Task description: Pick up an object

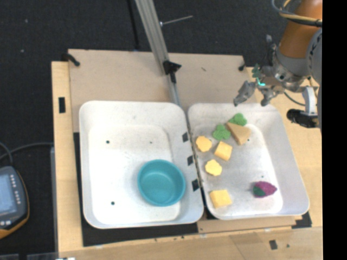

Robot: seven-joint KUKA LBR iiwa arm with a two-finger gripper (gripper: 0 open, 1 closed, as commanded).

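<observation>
I see the hand (255,95) hanging above the far edge of the right bin (290,161), its two fingers spread apart with nothing between them. The grey arm with its orange band (299,34) comes in from the right, above the tabletop (119,75).

Everything I could pick sits in the right bin. Nearest the hand is a small green piece (238,119), touching the top of a tan wedge (239,132). Just left of the wedge lies a second green piece (220,131). Below that are yellow foam-like bits: a rounded one (203,144) near the bin's left wall, a squarish block (223,151) beside it, another rounded one (213,168) lower down, and a flat yellow block (220,198) near the front edge. A purple object with a green tip (263,189) lies apart from them, toward the front right.

The left bin (103,145) holds a teal bowl (160,182), upright, toward its front right corner. A metal pole (154,34) slants up from the gap between the bins at the back. At the far left edge I can make out a handheld control unit (10,196) with a screen, off the tabletop.
</observation>
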